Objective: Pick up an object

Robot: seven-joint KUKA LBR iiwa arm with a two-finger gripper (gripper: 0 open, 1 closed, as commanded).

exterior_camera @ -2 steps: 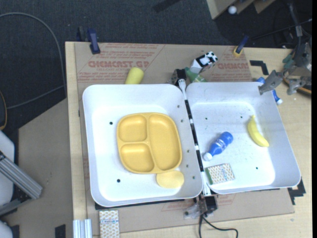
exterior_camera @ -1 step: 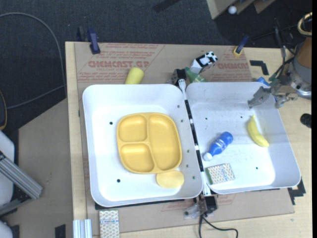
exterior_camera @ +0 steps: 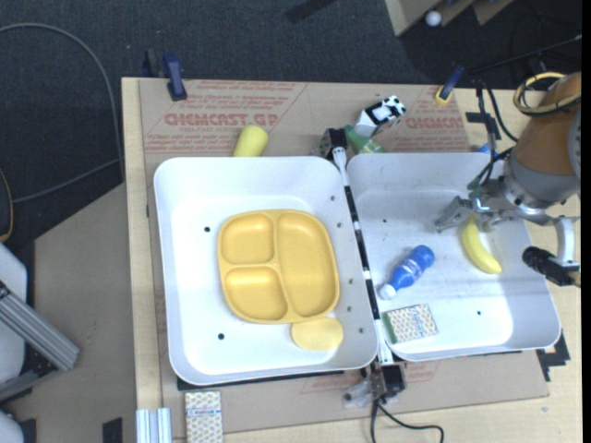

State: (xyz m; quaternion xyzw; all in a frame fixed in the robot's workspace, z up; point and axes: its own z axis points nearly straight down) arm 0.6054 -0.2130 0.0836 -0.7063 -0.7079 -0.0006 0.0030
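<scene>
In the right bin [exterior_camera: 517, 330] lie a yellow banana [exterior_camera: 481, 249], a blue bottle with a white cap [exterior_camera: 407, 270] and a small patterned packet [exterior_camera: 411, 322]. My gripper [exterior_camera: 471, 213] hangs over the bin's far right part, just above the banana's upper end. Its grey fingers [exterior_camera: 452, 217] are spread open, and nothing is clamped between them. The banana rests on the bin floor, its upper tip right below the fingertips. The bottle lies a short way to the gripper's lower left.
The left bin [exterior_camera: 185, 275] holds a yellow divided plate [exterior_camera: 277, 266] and a yellow round piece [exterior_camera: 318, 333]. A yellow cylinder [exterior_camera: 250, 141] and a black-and-white toy [exterior_camera: 382, 113] lie on the bench behind the bins. Blue clamps [exterior_camera: 173, 76] grip the far edge.
</scene>
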